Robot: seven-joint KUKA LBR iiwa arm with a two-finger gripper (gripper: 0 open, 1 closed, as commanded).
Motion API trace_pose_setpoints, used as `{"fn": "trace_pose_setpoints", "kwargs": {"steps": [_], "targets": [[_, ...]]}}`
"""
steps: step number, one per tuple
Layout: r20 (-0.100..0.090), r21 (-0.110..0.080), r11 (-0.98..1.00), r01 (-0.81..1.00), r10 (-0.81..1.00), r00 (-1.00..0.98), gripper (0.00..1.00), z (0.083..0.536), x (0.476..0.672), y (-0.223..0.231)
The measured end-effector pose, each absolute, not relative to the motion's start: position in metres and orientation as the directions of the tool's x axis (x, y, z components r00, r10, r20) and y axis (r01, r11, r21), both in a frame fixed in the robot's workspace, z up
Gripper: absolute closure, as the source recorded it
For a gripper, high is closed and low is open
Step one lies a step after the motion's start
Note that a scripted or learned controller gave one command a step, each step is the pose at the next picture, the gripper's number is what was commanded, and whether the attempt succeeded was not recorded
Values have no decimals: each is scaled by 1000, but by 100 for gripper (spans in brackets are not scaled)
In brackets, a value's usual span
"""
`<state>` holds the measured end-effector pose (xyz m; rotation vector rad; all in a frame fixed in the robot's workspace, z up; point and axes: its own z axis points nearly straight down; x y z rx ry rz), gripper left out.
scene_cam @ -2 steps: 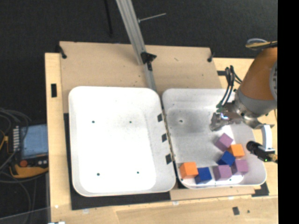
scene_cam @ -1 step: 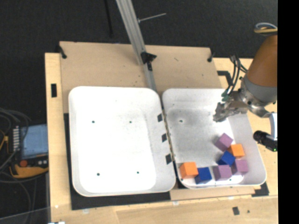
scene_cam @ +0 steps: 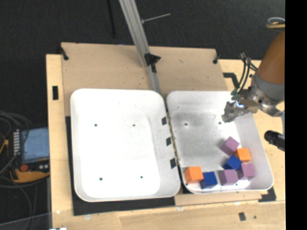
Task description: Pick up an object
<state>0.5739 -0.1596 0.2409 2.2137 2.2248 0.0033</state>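
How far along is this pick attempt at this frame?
Nothing looks picked yet. The gripper hangs over the right bin's upper right part, apart from the blocks. Purple block, orange block and the others lie along the near edge. Reaching, grasping and lifting are left.

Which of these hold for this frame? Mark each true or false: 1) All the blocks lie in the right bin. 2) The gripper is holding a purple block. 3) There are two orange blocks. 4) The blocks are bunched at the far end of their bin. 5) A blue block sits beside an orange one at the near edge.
1) True: every block sits in the right bin; none show in the left bin.
2) False: the gripper is over bare bin floor, apart from the purple block.
3) True: one orange block, another.
4) False: they cluster in the near right corner.
5) True: the blue block touches the near orange one.
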Motion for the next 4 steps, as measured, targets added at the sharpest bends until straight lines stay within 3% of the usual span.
{"fn": "trace_pose_setpoints", "kwargs": {"steps": [1,4], "targets": [[1,1,7,1000,1000,-7,100,244,562,-102],[2,0,9,1000,1000,-9,100,241,555,72]]}}
